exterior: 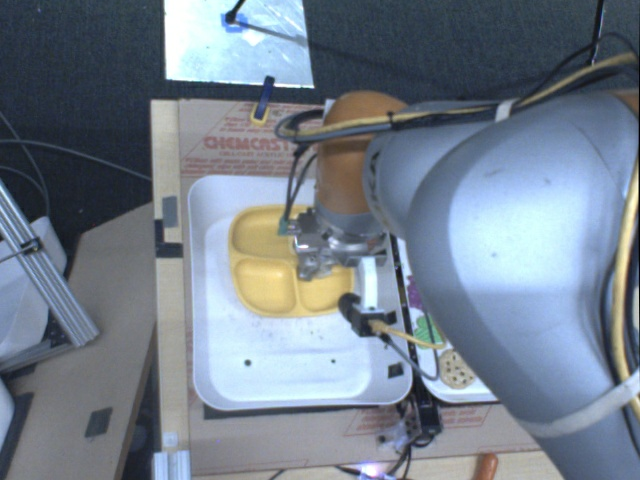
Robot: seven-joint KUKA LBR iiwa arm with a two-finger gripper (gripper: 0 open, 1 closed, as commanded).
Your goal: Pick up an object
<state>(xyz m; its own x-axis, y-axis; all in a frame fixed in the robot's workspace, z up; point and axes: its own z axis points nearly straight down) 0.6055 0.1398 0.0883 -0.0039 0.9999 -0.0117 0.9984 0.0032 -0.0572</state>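
Observation:
A yellow divided plate (262, 263) lies in the upper half of the left white bin (205, 298). My gripper (318, 261) hangs low over the plate's right side, near the ridge between its compartments. The orange wrist band and the grey arm cover the plate's right edge, and I cannot tell whether the gripper touches the plate. In the right bin (472, 396) a green and purple item (428, 328) and a brown speckled cookie (457, 370) peek out from under the arm.
The big grey arm hides most of the right bin. Both bins rest on a cardboard sheet (230, 143). A small blue and yellow object (263, 100) lies at its far edge, below a shiny silver panel (238, 28). An aluminium frame (45, 278) stands at the left.

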